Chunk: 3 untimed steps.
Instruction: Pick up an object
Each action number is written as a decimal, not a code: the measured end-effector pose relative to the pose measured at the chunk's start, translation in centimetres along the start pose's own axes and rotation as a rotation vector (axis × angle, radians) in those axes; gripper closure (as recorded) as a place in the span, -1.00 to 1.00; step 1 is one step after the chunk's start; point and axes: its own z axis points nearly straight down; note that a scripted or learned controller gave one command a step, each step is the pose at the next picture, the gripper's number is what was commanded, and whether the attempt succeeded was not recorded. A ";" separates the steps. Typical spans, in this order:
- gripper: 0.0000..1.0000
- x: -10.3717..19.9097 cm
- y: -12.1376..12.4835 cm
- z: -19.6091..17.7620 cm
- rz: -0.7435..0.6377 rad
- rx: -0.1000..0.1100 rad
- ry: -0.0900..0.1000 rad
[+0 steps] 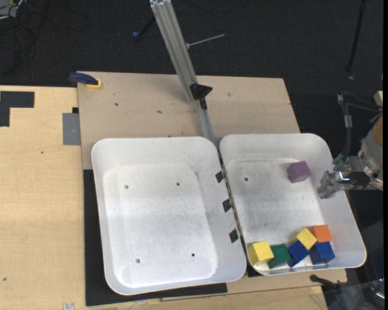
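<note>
Dark floor with cables is surrounding a pale wooden bench [181, 105], which is carrying two shallow white bins side by side; a ribbed aluminium rail [178, 47] is slanting up from between them toward the top of the view.

Left bin [116, 173]: smooth moulded plastic, rounded corners, faint grey scuffing across its floor.

Right bin [271, 150]: same make. A purple block [299, 171] is sitting alone near its far right side, matte, roughly cubic, so no clear long axis; its faces are turned slightly off the bin's walls. Along the near edge a cluster is lying packed together: yellow block [260, 251], green block [279, 256], blue block [298, 253], second yellow block [306, 237], orange block [321, 232], second blue block [322, 253]. All are looking like plain matte cubes, touching or nearly so.

Gripper [328, 185] is hanging over the right bin's right rim, metallic, just beside the purple block and apart from it. Nothing is showing between its tips; how far they are parted I cannot tell.
</note>
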 end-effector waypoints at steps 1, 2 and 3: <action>1.00 5.8 2.6 0.2 -0.003 0.002 0.002; 1.00 11.1 4.6 -0.4 -0.004 0.002 0.003; 1.00 15.5 7.3 -0.5 -0.002 0.002 0.001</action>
